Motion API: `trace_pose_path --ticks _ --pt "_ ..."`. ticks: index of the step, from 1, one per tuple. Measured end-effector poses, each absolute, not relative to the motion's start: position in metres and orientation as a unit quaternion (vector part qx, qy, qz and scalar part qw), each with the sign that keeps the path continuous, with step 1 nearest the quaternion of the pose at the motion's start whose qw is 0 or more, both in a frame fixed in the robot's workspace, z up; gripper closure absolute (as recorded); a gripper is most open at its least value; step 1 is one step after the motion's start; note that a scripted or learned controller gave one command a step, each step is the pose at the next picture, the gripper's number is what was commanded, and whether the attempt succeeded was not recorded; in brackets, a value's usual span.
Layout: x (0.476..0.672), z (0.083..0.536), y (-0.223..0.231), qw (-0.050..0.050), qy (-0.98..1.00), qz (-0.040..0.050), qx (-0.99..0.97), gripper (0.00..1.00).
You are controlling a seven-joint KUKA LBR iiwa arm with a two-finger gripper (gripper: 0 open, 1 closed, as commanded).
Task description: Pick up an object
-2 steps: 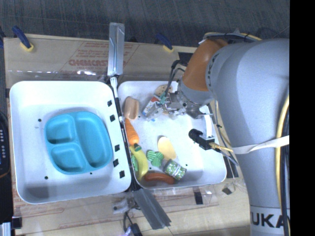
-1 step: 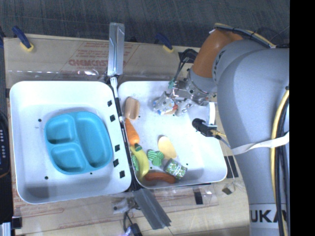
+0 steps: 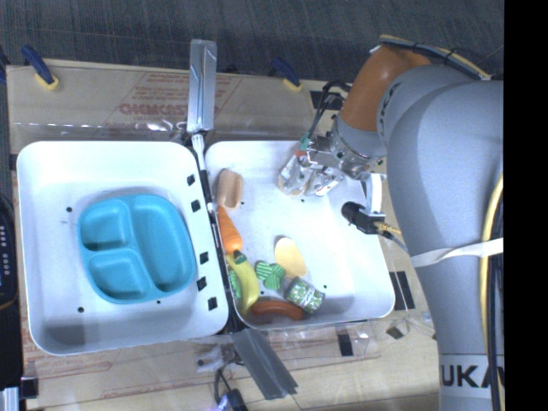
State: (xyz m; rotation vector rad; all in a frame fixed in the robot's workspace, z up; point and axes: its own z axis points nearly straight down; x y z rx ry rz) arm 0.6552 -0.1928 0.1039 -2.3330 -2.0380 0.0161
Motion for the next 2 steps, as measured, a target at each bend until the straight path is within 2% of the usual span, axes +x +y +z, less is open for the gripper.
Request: trace_pose_path --ticks 1,2 --pt "0.6449 0.2000 -0.1430 -0.002 -0.671 -0.0029 -0.741 1.00" --pt "0.6424 0.1944 -0.1437 0.002 -0.671 0.0006 -0.742 0.00"
